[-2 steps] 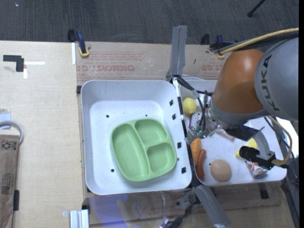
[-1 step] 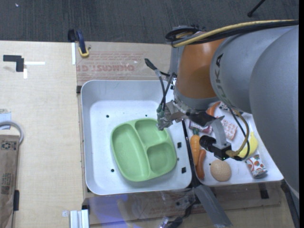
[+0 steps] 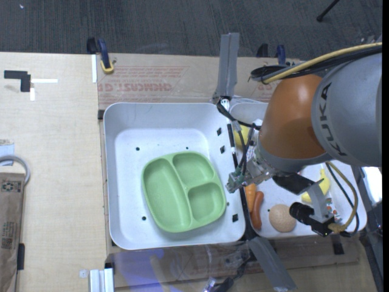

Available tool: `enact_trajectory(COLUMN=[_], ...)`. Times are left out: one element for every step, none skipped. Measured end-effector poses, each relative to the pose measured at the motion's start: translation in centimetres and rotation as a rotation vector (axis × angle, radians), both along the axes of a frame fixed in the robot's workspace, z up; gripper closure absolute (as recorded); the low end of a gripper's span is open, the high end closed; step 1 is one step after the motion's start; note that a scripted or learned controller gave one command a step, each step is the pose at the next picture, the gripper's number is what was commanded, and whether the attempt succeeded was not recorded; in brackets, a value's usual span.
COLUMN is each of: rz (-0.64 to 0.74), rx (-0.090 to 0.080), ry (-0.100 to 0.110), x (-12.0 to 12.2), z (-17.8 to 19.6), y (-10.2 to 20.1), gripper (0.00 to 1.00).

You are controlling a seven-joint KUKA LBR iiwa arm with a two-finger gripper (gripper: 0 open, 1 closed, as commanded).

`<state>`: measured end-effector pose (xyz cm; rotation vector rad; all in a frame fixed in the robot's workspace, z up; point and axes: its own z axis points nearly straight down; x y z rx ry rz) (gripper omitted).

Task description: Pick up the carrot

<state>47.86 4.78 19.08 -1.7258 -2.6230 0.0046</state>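
1. Over the right bin, the grey arm with its orange band is reaching in from the right and hanging above the bin's near-left part.
2. The gripper is sitting at the bin's left wall, just above the carrot; whether it is released or clenched I cannot tell, since the wrist is covering it.
3. The carrot is lying in the right bin along its left wall, running lengthwise toward the near edge, with nothing visibly gripping it.
4. A beige egg-shaped object is resting just beside the carrot, to its right.
5. Something yellow is peeking out farther right, partly hidden by the arm.
6. A green divided plate is lying in the left bin, tilted slightly.
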Motion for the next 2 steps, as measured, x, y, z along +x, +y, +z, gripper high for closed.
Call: enact_trajectory(rz=[-0.002, -0.003], rx=[-0.001, -0.003], ry=[0.002, 0.003], x=[0.07, 0.16], z=[0.8, 1.61], y=[-0.11, -0.24], gripper=[1.0, 1.0])
